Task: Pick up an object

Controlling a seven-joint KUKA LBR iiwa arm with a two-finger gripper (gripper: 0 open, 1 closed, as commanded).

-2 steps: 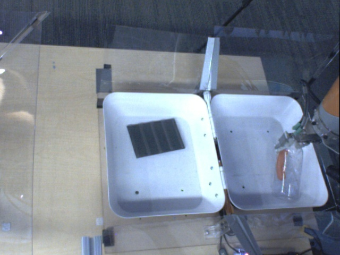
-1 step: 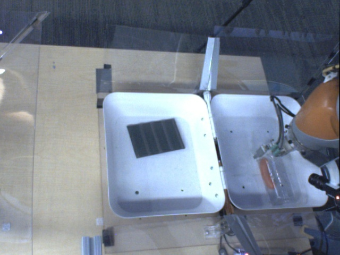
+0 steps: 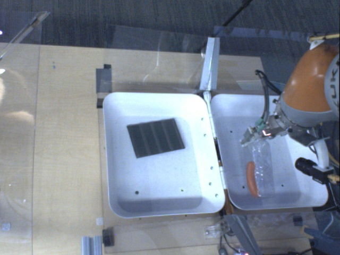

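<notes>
In the right bin (image 3: pixel 234 121) a small orange sausage-shaped object (image 3: pixel 251 178) lies near the front wall. Beside it on the right lies a long clear plastic object (image 3: pixel 263 166), running from the front of the bin up toward the gripper. My gripper (image 3: pixel 260 134) hangs over the middle of the right bin, right at the far end of the clear object; whether it touches it is unclear. A dark grey ridged rectangular mat (image 3: pixel 155 137) lies flat in the left bin (image 3: pixel 159 198), far from the gripper.
The arm's orange band (image 3: pixel 313 84) and grey wrist cover the right bin's right side. A metal divider post (image 3: pixel 209 65) stands behind the gap between the bins. A black cable part (image 3: pixel 313 169) sticks out over the right bin's right edge.
</notes>
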